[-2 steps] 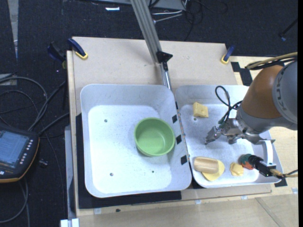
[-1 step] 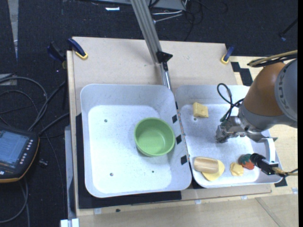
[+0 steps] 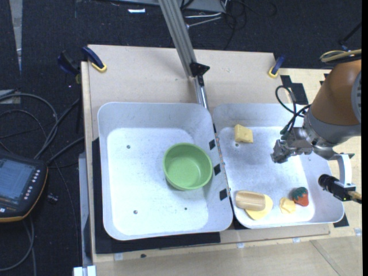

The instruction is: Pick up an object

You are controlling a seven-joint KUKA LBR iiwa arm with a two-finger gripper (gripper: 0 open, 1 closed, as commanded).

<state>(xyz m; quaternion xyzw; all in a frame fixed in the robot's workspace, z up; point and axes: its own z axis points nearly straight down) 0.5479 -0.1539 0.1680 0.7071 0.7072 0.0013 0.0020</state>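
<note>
Low over the right bin, near its middle: the gripper, dark, on the end of the grey arm with the orange band. Cannot tell if open or shut. Nothing seen held in it. Not seen touching any toy.

Up and to the left of the gripper, near but apart: a yellow block, alone on the white floor. Clear space between the two.

Along the front of the same bin, well below the gripper: a tan block lying on top of a yellow slice. Just to the right, a small yellow bit, and touching or almost touching it, a red berry with a green top. Too close together to tell which.

In the left bin, a bit right of the middle: a green bowl, upright, well apart from the gripper. Between them, the two bin walls meeting side by side.

Behind the bins: a grey pole slanting down to the spot where the bins meet. At the back corners of the bench: clamps, one left and one right. On the dark floor at far left: a screen box with cords.

Counted: two bins, one bowl, two blocks, one slice, one small bit, one berry, two clamps, one pole.
</note>
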